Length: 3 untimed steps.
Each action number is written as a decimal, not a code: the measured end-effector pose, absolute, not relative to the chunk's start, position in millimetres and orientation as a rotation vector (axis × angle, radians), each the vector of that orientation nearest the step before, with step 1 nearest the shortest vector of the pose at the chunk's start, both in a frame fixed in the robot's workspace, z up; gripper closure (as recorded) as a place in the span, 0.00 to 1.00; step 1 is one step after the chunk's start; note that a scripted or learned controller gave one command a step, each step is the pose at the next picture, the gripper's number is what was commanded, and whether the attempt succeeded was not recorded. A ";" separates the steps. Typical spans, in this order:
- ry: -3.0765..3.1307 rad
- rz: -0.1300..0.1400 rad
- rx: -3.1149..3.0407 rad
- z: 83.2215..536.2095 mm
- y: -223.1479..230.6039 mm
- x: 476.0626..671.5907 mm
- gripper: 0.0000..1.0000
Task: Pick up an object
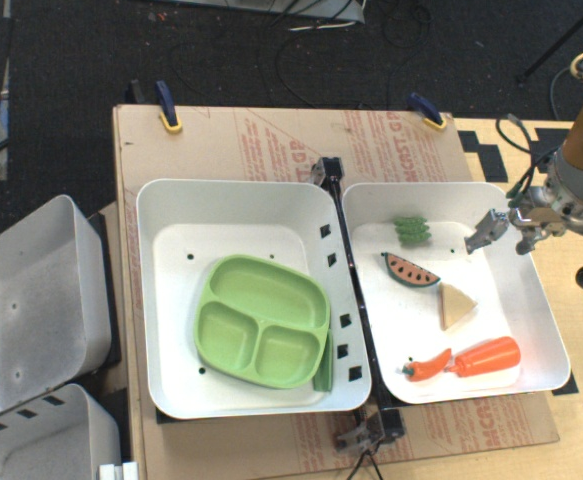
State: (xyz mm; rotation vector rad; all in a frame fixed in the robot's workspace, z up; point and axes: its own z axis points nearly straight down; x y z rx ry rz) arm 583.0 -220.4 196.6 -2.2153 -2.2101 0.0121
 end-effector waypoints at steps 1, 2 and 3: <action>-2.224 0.000 -2.220 205.5 -219.5 586.5 0.00; -2.219 0.004 -2.218 142.7 -213.6 585.2 0.00; -2.219 0.004 -2.218 89.1 -212.5 584.5 0.00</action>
